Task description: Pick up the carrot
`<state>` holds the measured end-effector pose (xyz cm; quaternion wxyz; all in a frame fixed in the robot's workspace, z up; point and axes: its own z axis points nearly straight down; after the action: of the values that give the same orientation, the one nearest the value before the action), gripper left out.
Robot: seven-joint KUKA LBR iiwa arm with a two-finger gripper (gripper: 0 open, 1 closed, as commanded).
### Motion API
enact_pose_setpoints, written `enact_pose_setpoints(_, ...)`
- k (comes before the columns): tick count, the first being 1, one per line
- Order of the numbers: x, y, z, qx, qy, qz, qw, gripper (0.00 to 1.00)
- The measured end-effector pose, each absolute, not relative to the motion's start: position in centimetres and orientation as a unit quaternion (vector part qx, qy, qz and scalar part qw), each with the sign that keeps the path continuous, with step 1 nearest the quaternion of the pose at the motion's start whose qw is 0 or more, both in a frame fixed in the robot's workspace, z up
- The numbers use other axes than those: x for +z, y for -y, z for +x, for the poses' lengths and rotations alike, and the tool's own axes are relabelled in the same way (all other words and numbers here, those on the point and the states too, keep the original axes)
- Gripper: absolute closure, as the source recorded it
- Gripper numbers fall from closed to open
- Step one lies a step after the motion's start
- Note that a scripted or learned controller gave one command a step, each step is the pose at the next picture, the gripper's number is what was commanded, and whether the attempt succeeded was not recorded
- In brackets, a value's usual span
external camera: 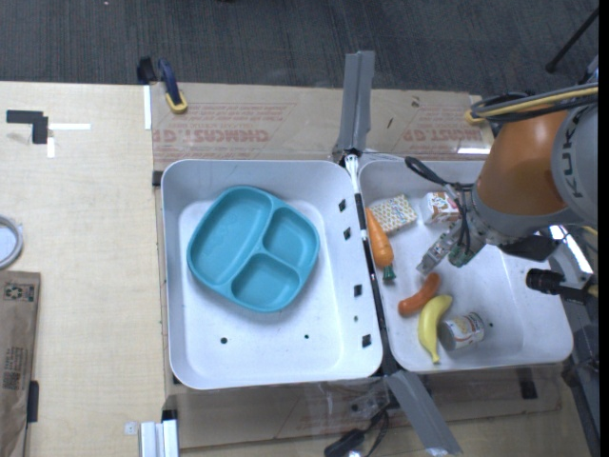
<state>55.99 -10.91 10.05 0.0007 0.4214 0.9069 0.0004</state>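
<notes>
Lying along bin wall: carrot (380,241), orange, tapered, green-tipped.

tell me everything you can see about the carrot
The carrot is orange and tapered, with a small green stub at its lower, thin end. It looks like a smooth plastic toy. It lies flat and whole in the right bin, close to that bin's left wall, its length running roughly along that wall. A speckled packet sits just to its upper right, very near or touching. The gripper is off to its right, apart from it.
</notes>
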Motion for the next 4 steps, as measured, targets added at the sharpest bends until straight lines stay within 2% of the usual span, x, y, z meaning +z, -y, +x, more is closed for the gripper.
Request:
enact_pose_setpoints(1, 10.1, 10.9, 56.0, 0.0003, -0.907, 0.421, 0.001, 0.0)
enact_pose_setpoints(2, 9.2, 10.2, 59.9, 0.0003, -0.957, 0.29, 0.002, 0.0)
enact_pose_setpoints(3, 10.2, 10.3, 60.0, 0.001, -0.956, 0.292, 0.003, 1.0)
enact_pose_setpoints(4, 10.2, 10.3, 60.0, 0.0009, -0.956, 0.292, 0.003, 0.0)
